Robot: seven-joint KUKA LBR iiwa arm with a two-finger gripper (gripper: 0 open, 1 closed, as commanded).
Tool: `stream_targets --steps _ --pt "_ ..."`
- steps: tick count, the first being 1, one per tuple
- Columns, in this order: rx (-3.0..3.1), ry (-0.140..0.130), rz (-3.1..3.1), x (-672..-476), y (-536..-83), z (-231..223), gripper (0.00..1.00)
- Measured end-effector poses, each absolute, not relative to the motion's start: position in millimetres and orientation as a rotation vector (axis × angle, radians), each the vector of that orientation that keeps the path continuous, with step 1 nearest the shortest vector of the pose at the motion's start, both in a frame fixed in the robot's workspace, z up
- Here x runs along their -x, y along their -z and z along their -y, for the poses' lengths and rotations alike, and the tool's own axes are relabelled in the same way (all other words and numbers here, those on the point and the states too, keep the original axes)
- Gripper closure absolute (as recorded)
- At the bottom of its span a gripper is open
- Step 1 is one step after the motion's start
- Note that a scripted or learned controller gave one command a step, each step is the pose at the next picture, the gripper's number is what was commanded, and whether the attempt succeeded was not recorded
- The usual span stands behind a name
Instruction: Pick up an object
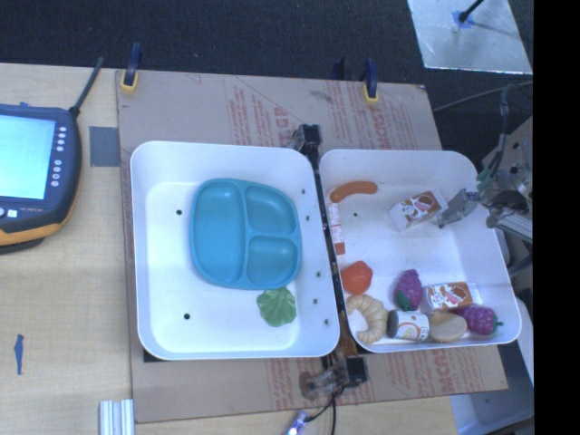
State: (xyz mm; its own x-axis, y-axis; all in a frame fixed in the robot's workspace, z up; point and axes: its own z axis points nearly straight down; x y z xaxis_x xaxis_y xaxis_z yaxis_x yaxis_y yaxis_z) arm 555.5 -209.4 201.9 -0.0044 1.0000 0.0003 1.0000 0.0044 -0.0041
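Grey arm enters at the frame's right edge, its gripper [450, 214] low over the right bin [471, 166], tip beside a small white carton [415, 212]. Whether the fingers are apart cannot be told.

You look down at a slant from one fixed camera above the bench [63, 279], far enough to take in both white bins [149, 243].

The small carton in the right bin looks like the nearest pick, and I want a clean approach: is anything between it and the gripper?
Nothing visible. The gripper sits just right of the small carton, with only bare floor of the right bin between them. The sausage lies on the carton's far side, to its left.
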Motion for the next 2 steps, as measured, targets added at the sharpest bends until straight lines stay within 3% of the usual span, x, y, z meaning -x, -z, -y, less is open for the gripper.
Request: stream_targets --steps 1,2 --pt "2.212 -0.006 2.223 -655.1 -89.7 175.0 0.00" --pt "2.212 -0.006 2.226 -597.8 -91.7 167.5 0.00"
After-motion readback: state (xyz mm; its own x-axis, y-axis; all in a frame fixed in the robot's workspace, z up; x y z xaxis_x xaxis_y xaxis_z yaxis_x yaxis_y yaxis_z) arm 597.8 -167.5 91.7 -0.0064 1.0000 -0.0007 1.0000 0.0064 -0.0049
